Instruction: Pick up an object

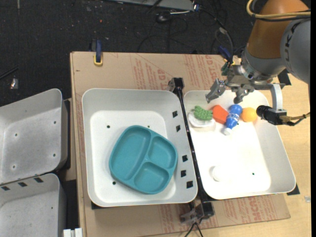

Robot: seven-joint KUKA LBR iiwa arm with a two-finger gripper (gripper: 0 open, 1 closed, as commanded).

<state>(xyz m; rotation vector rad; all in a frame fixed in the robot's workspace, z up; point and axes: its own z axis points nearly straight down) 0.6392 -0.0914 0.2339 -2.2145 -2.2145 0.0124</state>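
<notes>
Arm reaches in from right, wrist angled down over far end of right bin (276,181). Gripper (228,92) spread open, 2 fingers apart, nothing between them, above toy cluster: green piece (202,113), orange block (219,113), blue-white bottle (232,117), orange ball (249,114). Teal tray (143,158) in left bin (94,132).

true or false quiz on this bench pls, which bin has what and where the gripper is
1. The teal divided tray lies in the left bin. True.
2. The small toys sit in the left bin. False: the green toy, orange block, blue and white bottle and orange ball are all in the right bin.
3. The gripper is above the right bin's far end. True.
4. The gripper holds the orange ball. False: the ball lies on the bin floor, apart from it.
</notes>
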